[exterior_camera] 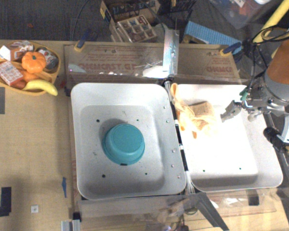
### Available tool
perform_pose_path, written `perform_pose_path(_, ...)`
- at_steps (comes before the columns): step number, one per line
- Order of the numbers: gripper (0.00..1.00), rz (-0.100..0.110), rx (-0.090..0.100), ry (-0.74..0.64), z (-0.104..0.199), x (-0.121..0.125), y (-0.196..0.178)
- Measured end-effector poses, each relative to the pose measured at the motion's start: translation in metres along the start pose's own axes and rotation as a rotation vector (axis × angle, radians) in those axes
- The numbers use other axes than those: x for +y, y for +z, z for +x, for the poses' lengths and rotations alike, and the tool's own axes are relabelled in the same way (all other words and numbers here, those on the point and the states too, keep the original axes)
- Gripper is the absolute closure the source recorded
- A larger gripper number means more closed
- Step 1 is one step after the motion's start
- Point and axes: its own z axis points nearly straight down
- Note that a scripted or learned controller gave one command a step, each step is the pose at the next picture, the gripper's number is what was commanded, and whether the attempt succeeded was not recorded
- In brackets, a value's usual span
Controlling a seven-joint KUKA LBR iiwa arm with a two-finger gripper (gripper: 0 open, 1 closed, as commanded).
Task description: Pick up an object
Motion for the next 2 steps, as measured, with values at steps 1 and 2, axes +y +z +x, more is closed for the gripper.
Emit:
perform_pose_path(1, 0.00, -0.004, -0.002, -0.138, 0.060, 0.046, 0.104)
perform_pose_path(2, 1.00, -0.007, -0.003, -0.132, 0.057, 0.047, 0.094)
